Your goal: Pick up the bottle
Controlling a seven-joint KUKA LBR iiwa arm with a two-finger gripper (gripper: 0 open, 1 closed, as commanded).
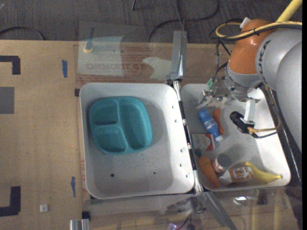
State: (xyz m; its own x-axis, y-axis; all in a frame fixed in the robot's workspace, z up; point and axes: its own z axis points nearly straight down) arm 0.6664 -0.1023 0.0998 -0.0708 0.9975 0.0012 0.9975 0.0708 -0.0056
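Just below the tool (214,94), the small blue plastic bottle with a white cap (209,122) lies flat in the right white bin (273,147), apart from it. Tool opening: cannot tell, cables clutter it. Risk: thin orange carrot (218,120) touches the bottle; a descent could pinch both or nudge it away.

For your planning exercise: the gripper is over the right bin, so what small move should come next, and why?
Probably ease the gripper down and slightly forward onto the bottle. The bottle lies flat in the right bin just below the gripper, not yet between its fingers.
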